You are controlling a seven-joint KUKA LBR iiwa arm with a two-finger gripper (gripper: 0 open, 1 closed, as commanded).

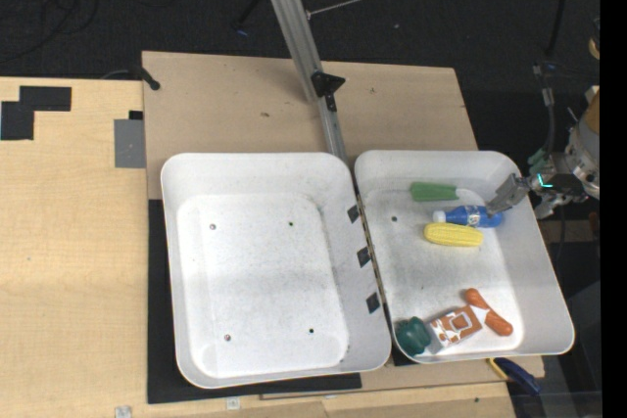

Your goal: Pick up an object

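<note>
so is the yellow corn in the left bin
No, the yellow corn lies in the right bin, just below the blue bottle.

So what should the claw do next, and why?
Probably ease down a little over the blue bottle. The gripper sits at that bottle's right end in the right bin, with the yellow corn just below, and nothing shows between its fingers.

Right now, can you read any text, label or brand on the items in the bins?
No text is readable.
Blue-and-white bottle: label too blurred to read.
Orange-and-white packet: print too small and blurred to read.
Yellow corn, green item: no visible markings.
</note>
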